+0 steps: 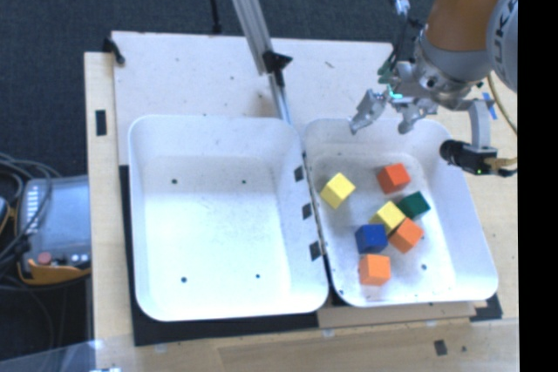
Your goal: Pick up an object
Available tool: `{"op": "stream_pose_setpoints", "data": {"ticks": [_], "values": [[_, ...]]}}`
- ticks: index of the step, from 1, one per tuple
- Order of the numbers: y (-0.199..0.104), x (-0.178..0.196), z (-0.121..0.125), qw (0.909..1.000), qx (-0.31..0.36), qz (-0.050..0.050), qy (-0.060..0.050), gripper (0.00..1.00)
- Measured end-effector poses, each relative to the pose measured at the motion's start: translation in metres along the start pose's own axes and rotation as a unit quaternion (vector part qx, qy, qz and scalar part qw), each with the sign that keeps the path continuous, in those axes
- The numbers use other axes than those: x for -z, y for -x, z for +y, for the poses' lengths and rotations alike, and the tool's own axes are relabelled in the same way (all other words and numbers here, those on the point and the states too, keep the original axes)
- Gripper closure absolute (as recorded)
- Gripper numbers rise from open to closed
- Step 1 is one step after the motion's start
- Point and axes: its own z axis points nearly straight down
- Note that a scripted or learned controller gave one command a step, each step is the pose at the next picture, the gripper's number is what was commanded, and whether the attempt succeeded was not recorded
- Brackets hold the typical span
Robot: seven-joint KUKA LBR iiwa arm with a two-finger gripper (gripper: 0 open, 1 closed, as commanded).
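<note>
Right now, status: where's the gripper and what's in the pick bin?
Gripper open, holding nothing, poised above right bin's far rim. Seven blocks in right bin: lone yellow block sits apart, the rest clustered. Nothing between the fingers and blocks.

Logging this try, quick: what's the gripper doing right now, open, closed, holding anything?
Gripper: open, holding nothing, above the far edge of the right bin with the blocks.

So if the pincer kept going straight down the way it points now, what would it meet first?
Probably the bare floor at the far end of the right bin. The open pincer hangs beyond the orange cube, though depth is unclear.
</note>
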Motion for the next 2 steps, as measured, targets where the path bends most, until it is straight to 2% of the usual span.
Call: {"op": "stream_pose_setpoints", "data": {"ticks": [1,2], "values": [[0.0,0.002,0.001,1.0,0.0,0.0,0.002,0.0],[0.005,-0.04,-0.001,1.0,-0.002,-0.001,0.0,0.0]]}}
